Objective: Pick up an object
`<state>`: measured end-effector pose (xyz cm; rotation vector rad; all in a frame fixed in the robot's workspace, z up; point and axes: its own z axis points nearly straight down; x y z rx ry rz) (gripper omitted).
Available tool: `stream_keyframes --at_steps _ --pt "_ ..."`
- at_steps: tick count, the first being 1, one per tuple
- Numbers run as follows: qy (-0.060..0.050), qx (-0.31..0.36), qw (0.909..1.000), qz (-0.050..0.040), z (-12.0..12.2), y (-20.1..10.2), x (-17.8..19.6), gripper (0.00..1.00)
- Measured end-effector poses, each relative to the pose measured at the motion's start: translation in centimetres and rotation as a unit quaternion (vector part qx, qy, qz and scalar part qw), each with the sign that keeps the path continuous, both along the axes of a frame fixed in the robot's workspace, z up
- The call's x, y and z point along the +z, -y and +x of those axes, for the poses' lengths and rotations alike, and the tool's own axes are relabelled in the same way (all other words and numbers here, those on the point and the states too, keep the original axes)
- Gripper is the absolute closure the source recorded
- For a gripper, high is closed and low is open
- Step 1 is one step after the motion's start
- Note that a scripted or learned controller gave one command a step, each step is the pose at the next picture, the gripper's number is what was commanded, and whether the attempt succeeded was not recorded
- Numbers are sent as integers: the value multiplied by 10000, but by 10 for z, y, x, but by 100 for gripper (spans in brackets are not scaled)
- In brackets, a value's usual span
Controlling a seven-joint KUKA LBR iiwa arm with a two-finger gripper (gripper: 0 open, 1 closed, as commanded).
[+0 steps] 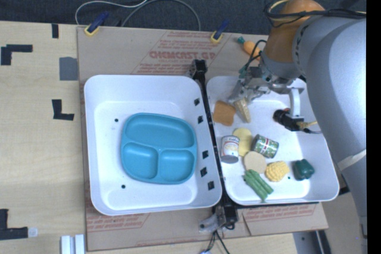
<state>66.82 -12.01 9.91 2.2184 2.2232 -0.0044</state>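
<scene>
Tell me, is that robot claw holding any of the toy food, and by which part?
It cannot be told. The gripper hangs low over the right bin, just above a pale yellowish piece, but no hold shows.

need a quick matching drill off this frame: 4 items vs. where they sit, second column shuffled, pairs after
Items:
1. blue divided plate
2. corn cob
3. brown block
4. gripper

Places:
A. near corner of the right bin, between the green beans and a dark green piece
B. far part of the right bin, just above the pale yellow item
C. middle of the left bin
D. right bin, against the divider side, left of the pale yellow item

Pairs: 1-C, 2-A, 3-D, 4-B
</scene>
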Motion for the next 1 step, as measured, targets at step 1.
stream_keyframes --at_steps 1 --pt "-13 19 10000 30 -92 -82 89 100"
